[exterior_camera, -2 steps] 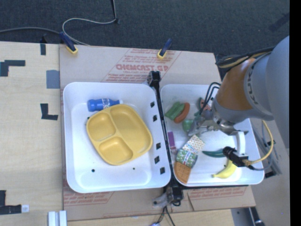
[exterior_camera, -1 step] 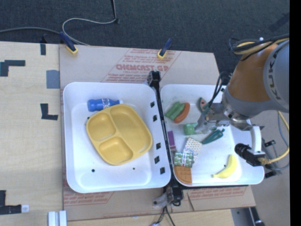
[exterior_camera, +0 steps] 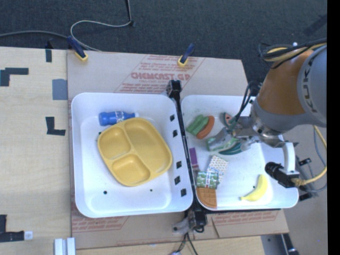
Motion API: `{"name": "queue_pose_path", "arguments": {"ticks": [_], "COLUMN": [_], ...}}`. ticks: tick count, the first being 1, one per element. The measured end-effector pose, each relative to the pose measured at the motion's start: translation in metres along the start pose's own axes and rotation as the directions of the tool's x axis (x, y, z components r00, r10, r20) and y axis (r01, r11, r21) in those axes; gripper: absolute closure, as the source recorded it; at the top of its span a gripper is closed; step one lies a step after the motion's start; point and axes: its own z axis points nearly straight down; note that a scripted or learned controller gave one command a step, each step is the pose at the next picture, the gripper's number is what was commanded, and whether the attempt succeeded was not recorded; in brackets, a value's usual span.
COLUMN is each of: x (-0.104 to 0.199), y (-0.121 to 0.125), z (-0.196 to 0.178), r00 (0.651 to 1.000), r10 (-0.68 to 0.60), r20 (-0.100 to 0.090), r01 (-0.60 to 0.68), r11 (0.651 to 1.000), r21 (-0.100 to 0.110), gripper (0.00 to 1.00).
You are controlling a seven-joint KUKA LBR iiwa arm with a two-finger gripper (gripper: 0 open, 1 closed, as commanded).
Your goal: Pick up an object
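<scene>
1 dark green object (exterior_camera: 232,149) lies directly under my gripper (exterior_camera: 229,137) in the right bin (exterior_camera: 276,195), its long axis running left-right. I cannot tell the state of my jaws.

Dark carpet floor (exterior_camera: 212,15) behind a cardboard-covered wooden bench (exterior_camera: 26,158).

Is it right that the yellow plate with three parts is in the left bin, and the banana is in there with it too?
Not quite. The yellow divided plate is in the left bin, but the camera view shows the banana in the right bin, near its front right corner. The thing beside the plate is a blue bottle.
</scene>
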Motion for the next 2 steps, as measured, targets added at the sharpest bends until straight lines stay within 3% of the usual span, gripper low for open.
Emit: {"name": "queue_pose_path", "arguments": {"ticks": [1,2], "x": [-0.0147,-0.0143], "y": [0.0212,0.021], "z": [0.1182,0.1092], "r00": [1.0,1.0], "r10": [0.001,0.0], "r20": [0.0,-0.001], "r01": [-0.001,0.0], "r11": [1.0,1.0], "r21": [0.001,0.002], "gripper": [0.0,1.0]}}
